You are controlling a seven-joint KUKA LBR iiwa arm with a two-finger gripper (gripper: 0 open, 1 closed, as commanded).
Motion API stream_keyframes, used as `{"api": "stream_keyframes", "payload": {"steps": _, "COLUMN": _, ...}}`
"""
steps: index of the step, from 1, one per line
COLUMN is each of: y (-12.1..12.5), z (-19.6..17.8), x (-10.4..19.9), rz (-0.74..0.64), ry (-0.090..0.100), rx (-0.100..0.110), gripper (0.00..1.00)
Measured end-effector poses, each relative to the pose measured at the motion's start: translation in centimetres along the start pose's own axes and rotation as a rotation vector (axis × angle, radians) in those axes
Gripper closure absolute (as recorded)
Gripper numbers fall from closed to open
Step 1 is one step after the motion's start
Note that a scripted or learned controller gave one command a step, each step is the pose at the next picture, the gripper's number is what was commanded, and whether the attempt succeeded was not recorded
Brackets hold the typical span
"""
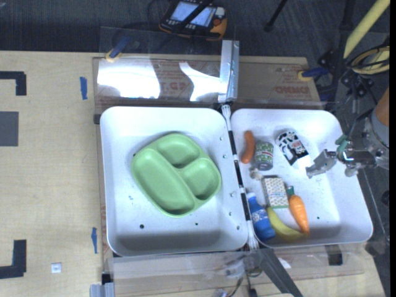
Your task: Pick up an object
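Objects for picking lie in the right bin [352,193], which you see beside the left bin [114,166] on the wooden bench [49,166]. Starting at your left, the left bin holds one thing: a green divided plate [176,173] with three compartments, resting near the bin's middle. Just past the wall between the bins, along the right bin's left side, an orange sausage-shaped toy [248,146] lies near the top, touching a small green-labelled can [264,155] on its right. Below them a blue bottle [260,218] lies against the left wall, with a small printed box [275,191] just beside it. A yellow banana [281,224] curves along the bin's lower edge, and an orange carrot [299,211] rests across it. Further right and higher, a black-and-white cow-patterned item [291,145] lies apart from the rest. At the far right, the pincer [321,163] hovers over bare bin floor, near the cow-patterned item; its fingers hold nothing, though you cannot tell how wide they stand.
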State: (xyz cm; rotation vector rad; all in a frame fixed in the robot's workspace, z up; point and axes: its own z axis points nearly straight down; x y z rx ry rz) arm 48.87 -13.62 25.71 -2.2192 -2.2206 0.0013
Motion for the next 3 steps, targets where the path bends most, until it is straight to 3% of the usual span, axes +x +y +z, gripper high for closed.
{"api": "stream_keyframes", "payload": {"steps": 1, "y": -0.5, "z": 15.8, "x": -0.5, "rz": -0.205, "ry": -0.005, "rx": -0.015, "gripper": 0.00}}
{"api": "stream_keyframes", "payload": {"steps": 2, "y": -0.5, "z": 14.8, "x": -0.4, "rz": -0.204, "ry": -0.002, "rx": -0.014, "gripper": 1.00}}
{"api": "stream_keyframes", "payload": {"steps": 3, "y": -0.9, "z": 7.3, "x": 4.9, "rz": -0.204, "ry": -0.001, "rx": -0.002, "gripper": 1.00}}
